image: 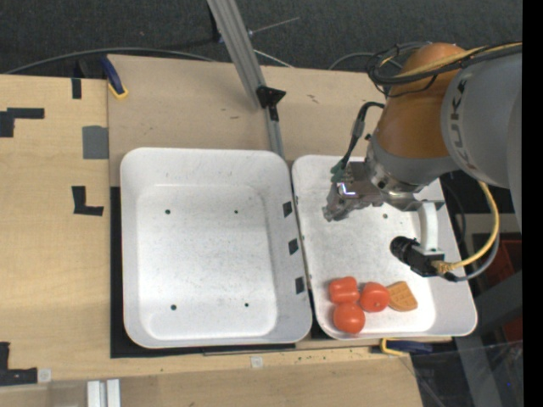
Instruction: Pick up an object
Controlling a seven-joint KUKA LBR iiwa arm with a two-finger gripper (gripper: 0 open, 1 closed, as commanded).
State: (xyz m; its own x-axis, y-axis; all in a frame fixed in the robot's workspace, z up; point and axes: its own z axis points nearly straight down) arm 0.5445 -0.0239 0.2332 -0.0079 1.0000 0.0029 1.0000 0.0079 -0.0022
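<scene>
Three red tomato-like balls (349, 303) lie bunched at the near end of the right bin (316, 253). An orange-tan wedge, like a piece of bread (402, 297), rests just right of them. My gripper (339, 203) hangs over the upper middle of the right bin, well above and behind the red balls. I see nothing between its fingers, which point down and to the left.
The left bin (204, 244) sits beside the right one, sharing a middle edge with black clips (293, 246). A grey metal pole (242, 49) slants in from the top to the bins' far edge. A black cable and connector (411, 255) hang off the arm at the right.
</scene>
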